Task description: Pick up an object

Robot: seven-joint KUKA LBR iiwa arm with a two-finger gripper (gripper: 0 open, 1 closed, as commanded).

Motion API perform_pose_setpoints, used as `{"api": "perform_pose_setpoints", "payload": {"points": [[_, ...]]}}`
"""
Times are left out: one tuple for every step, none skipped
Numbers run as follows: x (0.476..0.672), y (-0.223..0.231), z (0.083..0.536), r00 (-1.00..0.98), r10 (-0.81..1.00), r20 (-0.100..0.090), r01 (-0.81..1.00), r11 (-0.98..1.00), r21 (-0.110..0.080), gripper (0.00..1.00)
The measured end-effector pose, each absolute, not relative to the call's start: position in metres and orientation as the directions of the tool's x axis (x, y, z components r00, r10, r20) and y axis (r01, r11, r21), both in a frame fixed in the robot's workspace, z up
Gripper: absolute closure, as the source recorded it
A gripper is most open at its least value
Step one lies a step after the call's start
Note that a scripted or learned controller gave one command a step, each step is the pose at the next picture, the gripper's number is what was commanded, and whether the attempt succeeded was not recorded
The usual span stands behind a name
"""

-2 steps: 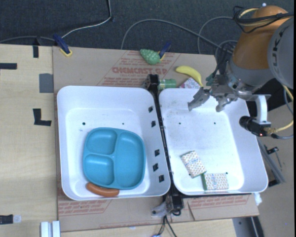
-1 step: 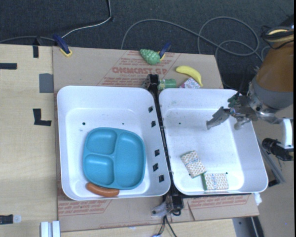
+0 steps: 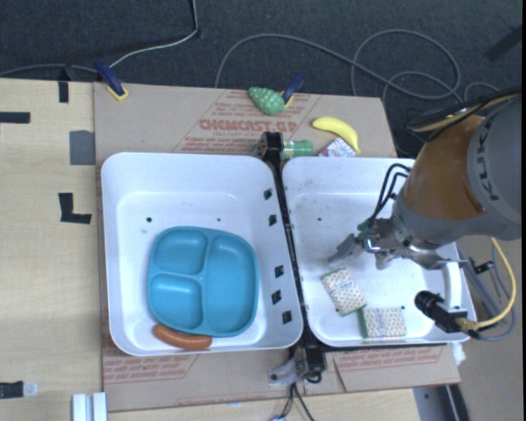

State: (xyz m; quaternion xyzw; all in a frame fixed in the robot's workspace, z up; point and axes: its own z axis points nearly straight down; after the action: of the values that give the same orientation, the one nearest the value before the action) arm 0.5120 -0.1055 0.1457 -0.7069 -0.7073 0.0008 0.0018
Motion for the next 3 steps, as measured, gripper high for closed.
{"api": "perform_pose_setpoints", "payload": {"points": [[0.492,-0.097,0.086,0.000,1.000,0.000,1.000,0.000,0.003,0.00],[0.569,-0.161,0.150,0.000,1.000,-0.002,1.000,0.000,0.000,0.00],[0.530,-0.098,0.115,-0.002,1.000,0.001,1.000,0.002,-0.004,0.00]]}}
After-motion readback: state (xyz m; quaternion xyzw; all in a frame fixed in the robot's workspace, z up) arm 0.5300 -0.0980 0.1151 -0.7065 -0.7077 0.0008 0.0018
